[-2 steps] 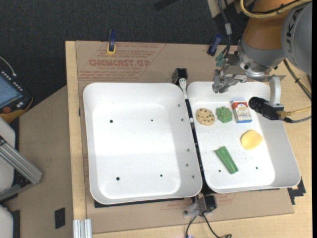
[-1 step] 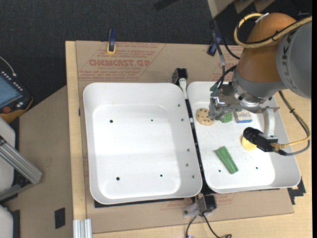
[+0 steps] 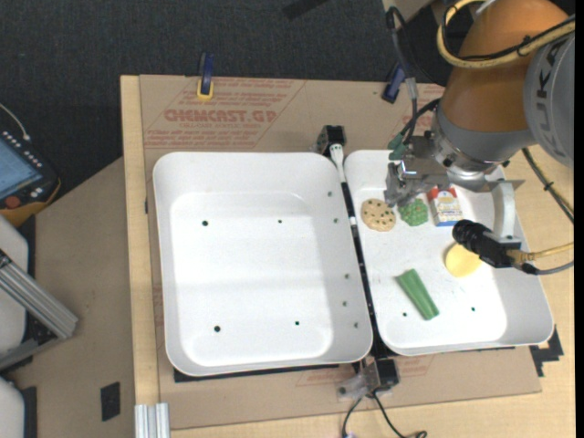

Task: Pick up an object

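Objects for picking, right bin (image 3: 511,322): four items on the white floor, plus one partly hidden.

1. Round tan cookie (image 3: 377,214), speckled, flat, near the bin's left wall, toward the far end.
2. Green knobbly piece (image 3: 416,213), just right of the cookie, directly under the gripper's tip.
3. Small red-and-white carton (image 3: 446,206), just right of the green knobbly piece, partly covered by the arm's wrist.
4. Yellow rounded item (image 3: 462,262), toward the right side at mid-depth, its upper edge overlapped by a black cylindrical fitting (image 3: 479,241) on the arm.
5. Green oblong block (image 3: 417,294), lying at a slant near the middle of the near half, apart from the rest.

Gripper (image 3: 402,188): lowered over the far end of the right bin, its tip close above the cookie and the green knobbly piece. Whether it is spread or pressed together cannot be told; nothing is seen clasped in it.

Arm (image 3: 497,71): grey with an orange band, entering from the right, over the far right corner of the right bin.

Left bin (image 3: 169,245): white, shallow, side by side with the right bin, their inner walls touching.

Bench board (image 3: 137,153): brown sheet with red lettering under both bins; blue clip (image 3: 206,73) on its far edge.
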### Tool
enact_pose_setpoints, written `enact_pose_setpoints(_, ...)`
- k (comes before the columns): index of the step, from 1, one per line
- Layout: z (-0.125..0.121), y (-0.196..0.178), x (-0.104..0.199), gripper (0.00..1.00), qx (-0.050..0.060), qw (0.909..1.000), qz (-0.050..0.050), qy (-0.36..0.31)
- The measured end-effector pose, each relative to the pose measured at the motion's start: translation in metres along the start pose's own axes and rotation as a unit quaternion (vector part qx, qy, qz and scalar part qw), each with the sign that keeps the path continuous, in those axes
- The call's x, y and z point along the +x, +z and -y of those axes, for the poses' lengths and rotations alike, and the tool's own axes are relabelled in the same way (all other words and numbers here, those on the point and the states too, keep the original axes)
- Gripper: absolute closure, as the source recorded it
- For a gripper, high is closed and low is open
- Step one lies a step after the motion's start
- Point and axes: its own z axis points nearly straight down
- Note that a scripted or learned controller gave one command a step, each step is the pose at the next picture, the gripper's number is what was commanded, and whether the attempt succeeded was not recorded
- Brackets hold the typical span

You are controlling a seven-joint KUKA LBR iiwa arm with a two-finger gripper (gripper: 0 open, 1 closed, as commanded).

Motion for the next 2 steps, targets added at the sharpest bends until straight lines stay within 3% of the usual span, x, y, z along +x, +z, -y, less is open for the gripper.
enact_pose_setpoints(1,0.074,-0.022,-0.052,1.0,0.004,1.0,0.001,0.005)
enact_pose_setpoints(2,0.018,-0.022,0.008,1.0,0.001,1.0,0.0,-0.002)
